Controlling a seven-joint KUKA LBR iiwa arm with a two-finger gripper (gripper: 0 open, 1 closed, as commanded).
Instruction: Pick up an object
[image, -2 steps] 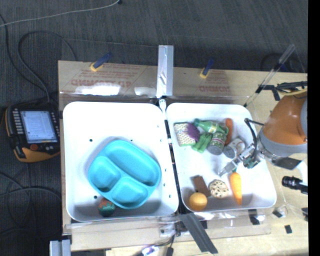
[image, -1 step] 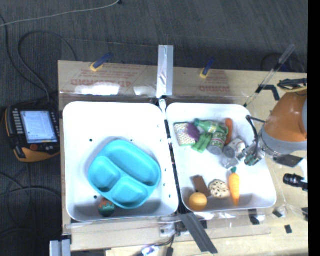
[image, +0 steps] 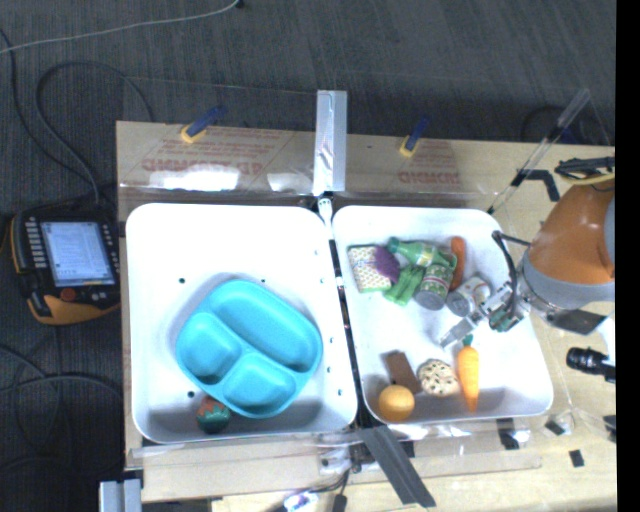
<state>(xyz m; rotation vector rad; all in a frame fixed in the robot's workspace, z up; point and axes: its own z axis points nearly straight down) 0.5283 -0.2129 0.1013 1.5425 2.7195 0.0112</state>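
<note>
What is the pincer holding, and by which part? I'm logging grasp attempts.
Cannot be told: the pincer sits low in the right white bin, just above the orange plastic carrot.

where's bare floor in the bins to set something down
Left bin: bare along the back and both back corners, around the blue tray. Right bin: a bare strip between the back pile, can included, and the front row from orange to carrot. Crowded at the right, by the end effector.

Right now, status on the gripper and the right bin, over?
Gripper low in right bin, nothing seen between fingers. Toy carrot lies just below it, cookie alongside. Can and green toys crowd the far side.
</note>
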